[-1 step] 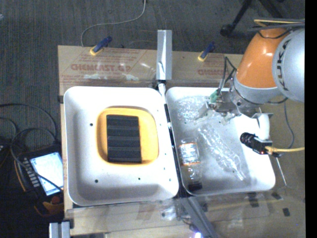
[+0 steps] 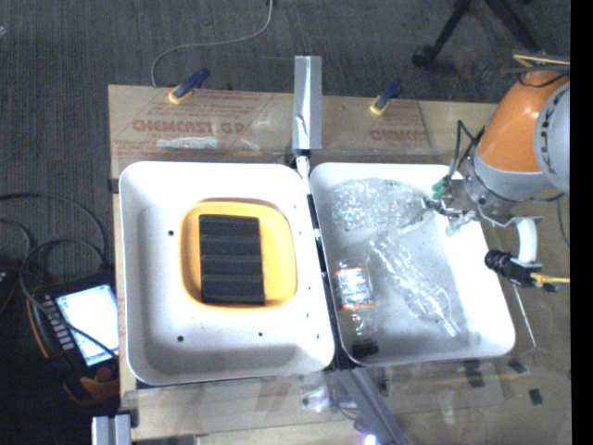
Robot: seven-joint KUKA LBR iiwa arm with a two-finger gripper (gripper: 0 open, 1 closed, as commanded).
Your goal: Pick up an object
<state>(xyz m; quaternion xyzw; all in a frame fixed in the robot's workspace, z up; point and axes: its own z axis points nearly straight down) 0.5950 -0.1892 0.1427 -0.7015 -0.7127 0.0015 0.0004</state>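
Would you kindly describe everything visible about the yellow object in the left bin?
The yellow object is a rounded-square piece that looks like a sponge or pad, lying flat near the middle of the left bin. A dark, ribbed rectangular panel covers most of its top, leaving a yellow border all round. It rests on the bin floor, clear of the walls.

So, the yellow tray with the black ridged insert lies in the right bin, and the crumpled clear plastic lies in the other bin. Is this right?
Not quite: the camera view shows the yellow tray with its black ridged insert in the left bin, not the right. The crumpled clear plastic lies in the other bin.
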